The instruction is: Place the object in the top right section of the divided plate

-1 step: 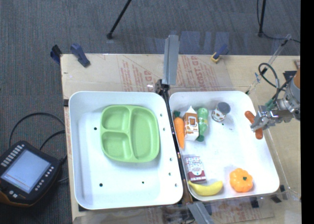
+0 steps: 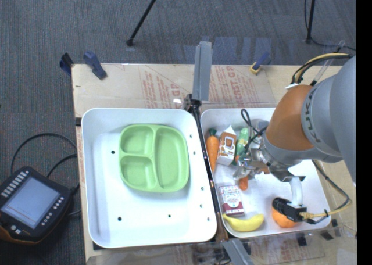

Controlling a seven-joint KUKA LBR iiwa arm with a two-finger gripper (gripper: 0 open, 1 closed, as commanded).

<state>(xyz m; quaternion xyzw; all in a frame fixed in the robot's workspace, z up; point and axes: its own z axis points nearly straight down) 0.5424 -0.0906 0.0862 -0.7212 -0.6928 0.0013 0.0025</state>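
Note:
A light green divided plate (image 2: 154, 157) lies in the left bin (image 2: 99, 211), with one long section on its right side and two smaller ones on its left. My gripper (image 2: 246, 171) is low over the middle of the right bin (image 2: 317, 191), among the toy foods. A small orange-red piece (image 2: 243, 184) pokes out just below the gripper tip. Whether it sits between the fingers or lies on the bin floor is unclear. The plate's sections hold nothing.
The right bin holds a carrot (image 2: 213, 149), a brown carton (image 2: 227, 146), a green item (image 2: 243, 137), a red-and-white carton (image 2: 231, 198), a banana (image 2: 244, 222) and an orange (image 2: 285, 216). A grey post (image 2: 202, 75) stands behind the bins. A teach pendant (image 2: 32, 203) lies at far left.

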